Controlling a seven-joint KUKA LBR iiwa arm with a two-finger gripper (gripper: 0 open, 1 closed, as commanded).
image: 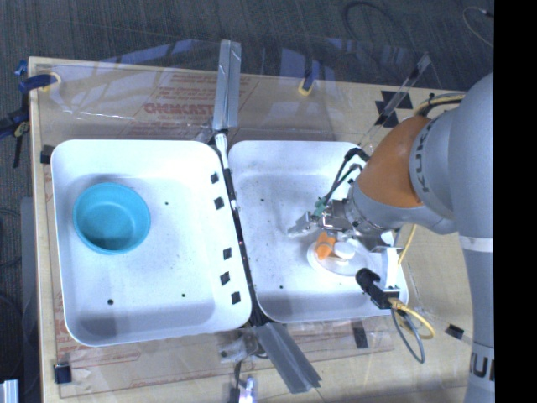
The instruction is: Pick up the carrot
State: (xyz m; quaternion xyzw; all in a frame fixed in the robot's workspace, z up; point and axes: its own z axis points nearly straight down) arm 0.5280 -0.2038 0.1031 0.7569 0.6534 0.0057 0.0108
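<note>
Desk [101,91] carries two white bins. Left bin [126,309] holds a blue bowl [112,217] near its left wall. Hand [325,229] low over the right bin [268,292], grip state unclear. Carrot [323,247] just beneath, near the bin's right wall.

The bench [126,82], under clear plastic sheeting [168,74], carries two white bins [193,309] side by side

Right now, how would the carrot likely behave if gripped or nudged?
The carrot looks small, orange and solid, so probably stiff and light. Its rounded form may roll or slip sideways. It lies beside a white disc under the gripper, which could crowd a grasp.
</note>
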